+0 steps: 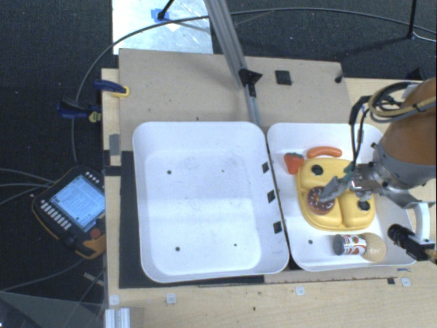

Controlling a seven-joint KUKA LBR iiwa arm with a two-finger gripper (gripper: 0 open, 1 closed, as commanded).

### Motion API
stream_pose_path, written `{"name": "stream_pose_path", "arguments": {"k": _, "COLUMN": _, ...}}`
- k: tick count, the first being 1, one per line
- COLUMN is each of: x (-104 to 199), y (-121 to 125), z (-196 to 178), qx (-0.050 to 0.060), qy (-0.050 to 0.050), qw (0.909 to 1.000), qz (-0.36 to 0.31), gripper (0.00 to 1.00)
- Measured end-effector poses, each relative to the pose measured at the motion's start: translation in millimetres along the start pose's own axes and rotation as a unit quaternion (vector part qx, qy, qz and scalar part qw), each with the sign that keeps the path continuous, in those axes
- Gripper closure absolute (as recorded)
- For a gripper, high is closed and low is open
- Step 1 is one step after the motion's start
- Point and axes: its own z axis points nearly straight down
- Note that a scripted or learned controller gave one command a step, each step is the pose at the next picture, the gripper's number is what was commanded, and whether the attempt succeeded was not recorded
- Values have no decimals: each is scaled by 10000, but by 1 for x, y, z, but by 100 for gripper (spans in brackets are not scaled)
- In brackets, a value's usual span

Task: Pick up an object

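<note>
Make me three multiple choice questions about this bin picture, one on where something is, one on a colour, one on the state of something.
1. Where does the hand hover?
A. Over the left bin
B. Over the yellow toy in the right bin
C. Off the bench

2. What colour is the sausage-shaped item behind the yellow toy?
A. Orange
B. Blue
C. Green

3. How is the small bottle positioned?
A. Upright
B. Hanging from the hand
C. Lying on its side

Answers: 1 B, the hand sits above the toy in the right bin; 2 A, it is clearly orange; 3 C, it lies flat near the bin's front edge.
</note>
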Motion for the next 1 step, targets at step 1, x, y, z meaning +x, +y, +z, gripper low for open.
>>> {"name": "stream_pose_path", "arguments": {"k": 1, "x": 3, "y": 4, "z": -44, "qx": -1, "qy": 1, "qw": 10000, "qz": -2, "gripper": 100}}
